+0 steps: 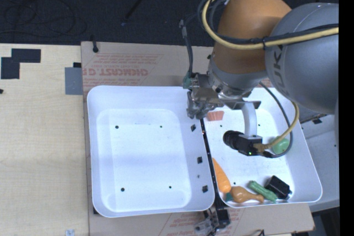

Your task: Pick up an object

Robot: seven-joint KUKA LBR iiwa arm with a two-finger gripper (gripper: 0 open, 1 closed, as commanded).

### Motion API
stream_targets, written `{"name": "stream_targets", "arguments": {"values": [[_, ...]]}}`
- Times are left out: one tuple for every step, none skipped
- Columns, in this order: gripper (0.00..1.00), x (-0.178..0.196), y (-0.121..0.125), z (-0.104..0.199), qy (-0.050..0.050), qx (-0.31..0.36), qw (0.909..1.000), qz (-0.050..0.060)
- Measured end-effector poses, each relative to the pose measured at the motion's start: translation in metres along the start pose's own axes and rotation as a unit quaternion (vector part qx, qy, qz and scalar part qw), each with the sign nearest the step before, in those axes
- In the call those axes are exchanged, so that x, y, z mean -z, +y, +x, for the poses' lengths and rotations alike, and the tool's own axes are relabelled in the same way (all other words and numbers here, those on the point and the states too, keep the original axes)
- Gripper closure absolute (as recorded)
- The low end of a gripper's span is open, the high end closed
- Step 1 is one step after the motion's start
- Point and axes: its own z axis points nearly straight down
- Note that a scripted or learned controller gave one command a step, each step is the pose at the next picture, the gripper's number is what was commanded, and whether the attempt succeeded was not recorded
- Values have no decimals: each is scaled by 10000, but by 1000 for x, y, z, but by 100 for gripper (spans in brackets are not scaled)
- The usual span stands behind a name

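Several toys (243,194) lie in right bin (307,174).

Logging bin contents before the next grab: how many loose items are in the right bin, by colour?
Orange: 2, a carrot and a squash-like piece
Green: 2, a pod and a rounded piece
Black: 1, a block
Total: 5

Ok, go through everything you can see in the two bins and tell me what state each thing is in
Left bin: flat on the bench.
Right bin: holding the objects.
Carrot: lying against the dividing wall.
Orange-tan toy: lying at the near edge.
Green piece: lying beside the black block.
Black block: resting in the near corner.
Gripper: low over the divider, jaws unclear.
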Motion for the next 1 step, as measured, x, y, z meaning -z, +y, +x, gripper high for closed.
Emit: {"name": "stream_targets", "arguments": {"values": [[100, -64, 32, 23, 0, 6, 10000, -9]]}}
